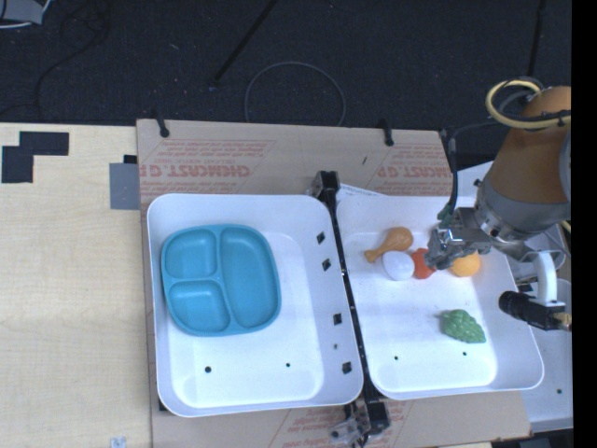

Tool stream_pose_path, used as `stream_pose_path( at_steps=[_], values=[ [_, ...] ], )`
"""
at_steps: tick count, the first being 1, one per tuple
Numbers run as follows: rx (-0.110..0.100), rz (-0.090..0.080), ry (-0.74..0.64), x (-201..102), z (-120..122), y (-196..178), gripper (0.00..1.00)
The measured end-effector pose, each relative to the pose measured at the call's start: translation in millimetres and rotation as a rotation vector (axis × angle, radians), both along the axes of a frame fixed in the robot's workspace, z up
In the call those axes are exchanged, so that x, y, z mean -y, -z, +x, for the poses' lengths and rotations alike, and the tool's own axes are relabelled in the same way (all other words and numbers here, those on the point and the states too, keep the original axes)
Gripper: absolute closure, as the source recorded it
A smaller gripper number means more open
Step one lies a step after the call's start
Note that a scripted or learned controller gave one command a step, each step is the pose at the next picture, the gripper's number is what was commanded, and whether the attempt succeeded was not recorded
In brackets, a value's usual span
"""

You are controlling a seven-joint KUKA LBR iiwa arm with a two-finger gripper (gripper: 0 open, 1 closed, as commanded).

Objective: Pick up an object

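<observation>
Over the right bin [508, 367], near its far right corner, my gripper [446, 245] hangs low above the white floor; from this slanted look down I cannot tell how it is set, since the metal parts blur together. No object shows inside it. My grey arm [522, 194] reaches in from the right, with the orange band [546, 110] above the wrist.

Just beside my gripper, on its right, lies an orange round piece [465, 265]. On the other side sits a small red piece [423, 263], partly tucked behind a white egg-shaped piece [398, 266] that touches it. A tan drumstick-shaped piece [392, 243] lies just above the egg, tilted, its thick end toward me. Well apart from this cluster, nearer the front of the bin, rests a green knobbly piece [463, 326].

Past the dark divider [338, 278] between the bins, the left bin [187, 381] holds a blue tray [221, 278] with three compartments, set toward the bin's left side. Both bins sit on a sheet of brown cardboard [280, 161], and a pale wooden bench [65, 297] spreads to the left.
</observation>
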State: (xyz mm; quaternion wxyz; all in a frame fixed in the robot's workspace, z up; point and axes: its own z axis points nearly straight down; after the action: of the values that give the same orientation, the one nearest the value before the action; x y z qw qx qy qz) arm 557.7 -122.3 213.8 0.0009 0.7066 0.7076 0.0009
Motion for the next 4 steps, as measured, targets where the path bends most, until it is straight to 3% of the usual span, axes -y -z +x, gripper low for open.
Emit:
stream_pose_path(
  at_steps=[1, 2, 4],
  values=[
    [-0.006, 0.0, 0.002, 0, 0, 7, 1.0],
    [-0.006, 0.002, -0.002, -47, 4, 10, 1.0],
    [-0.004, 0.002, -0.002, -136, 42, -3, 1.0]
  ],
)
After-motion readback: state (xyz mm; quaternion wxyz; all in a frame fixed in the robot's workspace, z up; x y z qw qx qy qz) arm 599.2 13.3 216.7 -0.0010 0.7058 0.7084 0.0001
